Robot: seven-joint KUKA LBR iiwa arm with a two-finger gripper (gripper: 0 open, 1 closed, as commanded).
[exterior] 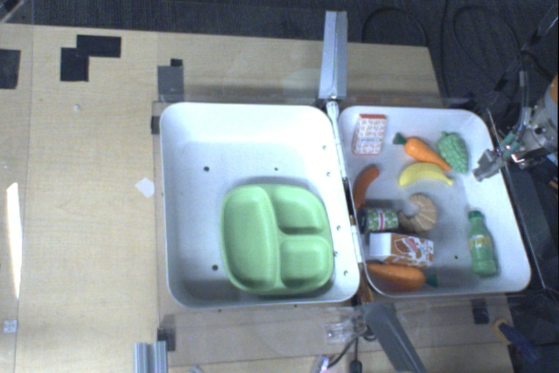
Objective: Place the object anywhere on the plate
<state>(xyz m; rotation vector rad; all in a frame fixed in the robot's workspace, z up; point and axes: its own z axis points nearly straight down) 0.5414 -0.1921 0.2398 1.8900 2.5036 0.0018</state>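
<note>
— Green is the plate [278,237]! We see it in the left bin [188,153], with three little parts and nothing on it.

— And the toys are all in the right bin [507,227]. We see a carrot [426,151], a banana [425,176], a green bottle [480,244], a small box [369,134] and a can [380,218].

— Which one do we move?

— We can't say yet. Nothing has been picked up, so we think the job has barely begun. The gripper [489,165] hangs at the right edge of the right bin, just beside the leafy green toy [453,150] (it is touching no toy, as far as we can see).

— Are the fingers open?

— We can't tell. They look too small and blurry.

— So how do we do this step well?

— We should pick a toy that lies apart from the others, like the bottle or the banana. The can, the round tan thing [423,210] and the carton [409,250] are crowded together, so a grab there could bump the neighbours.

— And then?

— Come straight down over the middle of the toy, squeeze across its thin side, lift it high over the wall between the bins, and let go low over the plate so it won't roll off.
</note>
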